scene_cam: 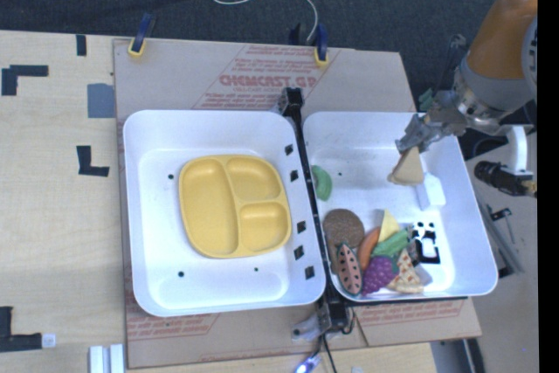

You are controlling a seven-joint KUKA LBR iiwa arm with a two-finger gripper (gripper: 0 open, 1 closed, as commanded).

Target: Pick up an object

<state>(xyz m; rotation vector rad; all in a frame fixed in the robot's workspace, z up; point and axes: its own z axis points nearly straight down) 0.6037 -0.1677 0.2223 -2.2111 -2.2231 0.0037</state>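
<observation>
Pinching a tan wedge (407,171) between its fingers, the gripper (414,146) hangs at the right bin's (349,135) 1 o'clock, clear of the toy pile (380,258) at 6 o'clock.

The tan wedge-shaped piece (407,170) (looks like a bread or cheese slice) hangs point-up right under the gripper (414,141), pinched at its tip, over the right bin.
</observation>
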